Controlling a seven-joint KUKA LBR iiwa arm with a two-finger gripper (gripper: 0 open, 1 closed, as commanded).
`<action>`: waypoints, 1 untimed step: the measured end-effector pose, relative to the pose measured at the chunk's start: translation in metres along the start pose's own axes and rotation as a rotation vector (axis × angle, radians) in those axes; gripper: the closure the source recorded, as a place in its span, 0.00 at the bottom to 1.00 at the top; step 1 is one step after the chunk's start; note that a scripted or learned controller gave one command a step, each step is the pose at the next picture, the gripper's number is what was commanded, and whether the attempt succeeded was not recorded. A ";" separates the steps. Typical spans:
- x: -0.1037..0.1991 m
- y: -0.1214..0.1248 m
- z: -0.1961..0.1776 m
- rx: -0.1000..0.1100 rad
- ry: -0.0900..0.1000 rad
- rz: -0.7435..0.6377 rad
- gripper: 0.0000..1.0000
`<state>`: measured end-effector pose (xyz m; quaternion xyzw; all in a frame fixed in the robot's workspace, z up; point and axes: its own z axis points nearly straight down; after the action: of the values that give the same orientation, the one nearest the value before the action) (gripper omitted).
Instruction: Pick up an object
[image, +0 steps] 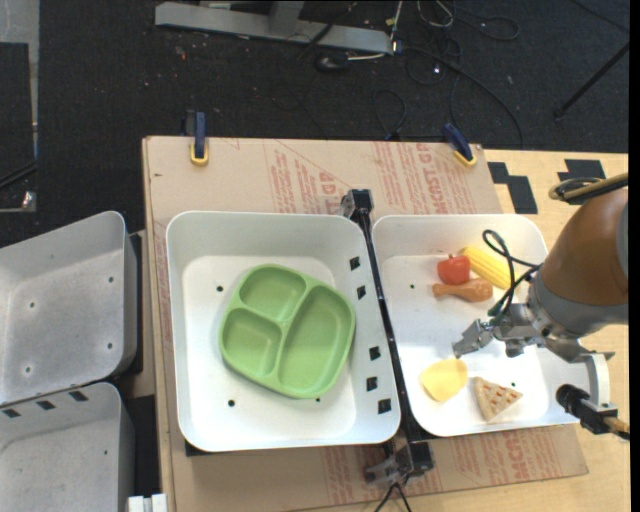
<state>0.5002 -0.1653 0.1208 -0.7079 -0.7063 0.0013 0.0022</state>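
In the right bin (425, 232) lie a red tomato (453, 268), a yellow corn cob (488, 264) and a brown drumstick (462, 291) near the back. A pale yellow slice (444, 380) and a tan triangular wedge (497, 398) rest near the front. My gripper (476, 339) hangs low over the middle of this bin, just above and right of the yellow slice and below the drumstick. Nothing visibly sits in it. The grey wrist and orange band reach in from the right.
The left bin (200, 250) holds a green three-compartment plate (288, 329). A black divider (375, 300) runs between the bins. Clamps (199, 140) hold the cardboard base at the back. Grey trays (60, 300) stand off to the left.
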 end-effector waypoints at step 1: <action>0.000 0.001 -0.013 -0.005 -0.001 0.001 1.00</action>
<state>0.5014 -0.1650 0.1336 -0.7081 -0.7061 0.0001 0.0001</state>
